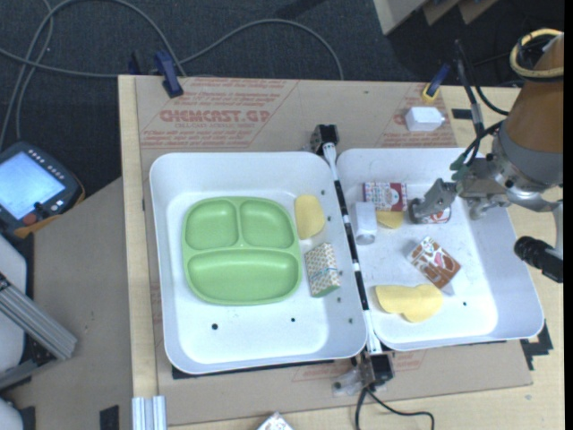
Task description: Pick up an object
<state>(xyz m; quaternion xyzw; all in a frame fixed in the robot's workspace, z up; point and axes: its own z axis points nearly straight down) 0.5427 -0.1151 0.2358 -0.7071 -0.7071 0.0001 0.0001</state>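
Objects for picking lie scattered across two white bins on the table: a red-and-white packet (384,193) near the far wall of the right bin (501,321), a second red-and-white packet (434,262) at its middle, and a flat yellow piece (409,301) close to its near edge. A smaller yellow bit (390,219) sits just beside the first packet, with a small white cup (364,221) near the dividing wall. The gripper (433,205) hangs low over the right bin between the two packets, seemingly poised to descend on one of them; whether its tips are spread or closed cannot be told from this angle, and nothing shows between them. In the left bin (170,195) a green divided tray (242,249) fills the middle, with a yellow lump (309,215) and a patterned packet (322,268) pushed against its right side. Red print on the cardboard (215,115) under the bins reads roughly "CHEMCAST"; the packets' labels are too small to read
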